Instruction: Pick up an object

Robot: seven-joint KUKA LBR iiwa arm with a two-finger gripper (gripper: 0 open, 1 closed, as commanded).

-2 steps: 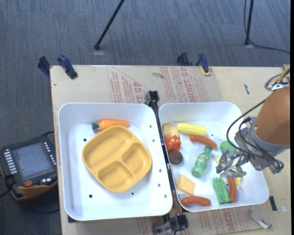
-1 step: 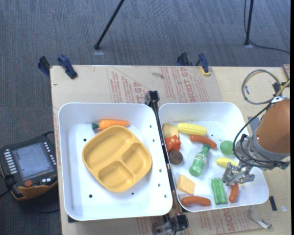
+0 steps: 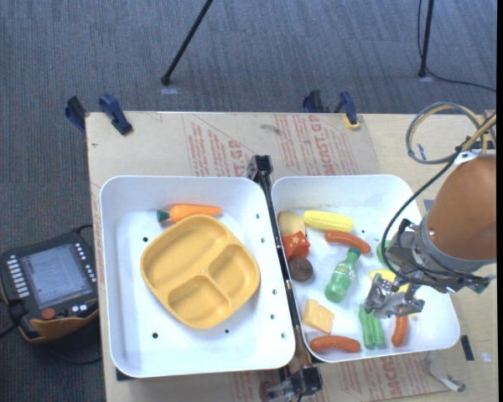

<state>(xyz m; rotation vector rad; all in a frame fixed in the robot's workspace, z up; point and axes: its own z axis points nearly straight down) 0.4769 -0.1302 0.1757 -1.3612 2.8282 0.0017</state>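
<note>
The two-finger metal gripper (image 3: 391,298) sits low over the lower right part of the right-hand white bin (image 3: 365,180), at the frame's lower right. Whether its fingers are parted or closed cannot be told; nothing is seen between them, so no hold is recorded.

Candidate objects lie close under the tool: a pair of green bean-like pods (image 3: 370,328) just below it, a small orange carrot-shaped piece (image 3: 400,331) beside those, and a yellow item (image 3: 384,276) partly hidden behind the wrist. A green toy bottle (image 3: 342,275) lies just left of the gripper.

Risks, in my judgement:
- The crowding invites a grasp that catches two pieces, or pushes one aside and closes on air.
- The pods are thin and lie flat, so the fingers may slide over them.
- The bin's right wall is near; a descent slightly off may strike it.
- The round bottle could roll if nudged.

The left-hand bin (image 3: 117,224) holds a yellow sectioned plastic plate (image 3: 199,270) and an orange toy carrot (image 3: 193,212), well apart from the tool.

Writing: red print shows on the cardboard sheet (image 3: 318,145) under the bins, inverted and too small to read. No other label is legible.
</note>
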